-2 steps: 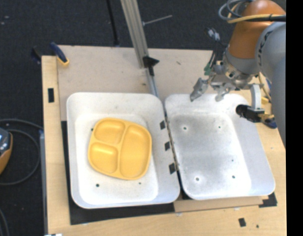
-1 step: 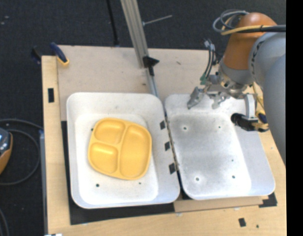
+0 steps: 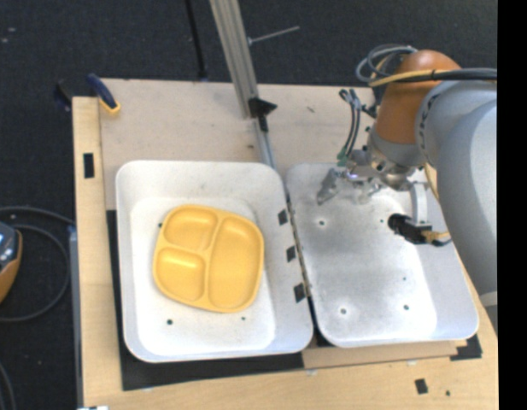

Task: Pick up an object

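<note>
In the left bin [image 3: 135, 186] a yellow divided plate [image 3: 209, 257] lies flat, a little left of the bin's middle and well apart from the arm, so I judge that nothing is picked up yet. The right bin [image 3: 374, 306] shows its bare floor near its middle, and over its far edge hangs the gripper [image 3: 353, 182]. I cannot tell how its jaws stand, and the reach to the plate and the grasp are left to do.

A yellow plate [image 3: 209, 257] is lying in the white left bin [image 3: 135, 186]. Right of that bin, another white bin [image 3: 374, 289] is showing grey scuffs. The worktop [image 3: 161, 109] is looking pale tan.
</note>
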Motion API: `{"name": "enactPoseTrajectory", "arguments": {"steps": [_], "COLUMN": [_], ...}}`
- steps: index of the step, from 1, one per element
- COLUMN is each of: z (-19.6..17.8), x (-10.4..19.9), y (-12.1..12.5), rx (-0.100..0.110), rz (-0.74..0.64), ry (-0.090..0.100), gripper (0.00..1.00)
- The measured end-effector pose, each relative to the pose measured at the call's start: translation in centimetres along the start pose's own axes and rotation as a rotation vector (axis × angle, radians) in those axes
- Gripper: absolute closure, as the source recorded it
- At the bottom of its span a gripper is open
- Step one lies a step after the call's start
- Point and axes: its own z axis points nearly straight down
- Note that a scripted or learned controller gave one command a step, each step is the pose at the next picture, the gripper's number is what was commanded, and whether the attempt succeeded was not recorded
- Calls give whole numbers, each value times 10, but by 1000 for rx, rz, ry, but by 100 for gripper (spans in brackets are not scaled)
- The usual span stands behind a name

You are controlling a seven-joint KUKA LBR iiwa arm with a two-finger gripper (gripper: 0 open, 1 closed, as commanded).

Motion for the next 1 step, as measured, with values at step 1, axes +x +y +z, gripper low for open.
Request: {"name": "enactPoseTrajectory", "arguments": {"steps": [1], "z": [9], "x": [-1], "y": [0], "rx": [-2], "rz": [0], "ry": [0], "gripper": [0]}}
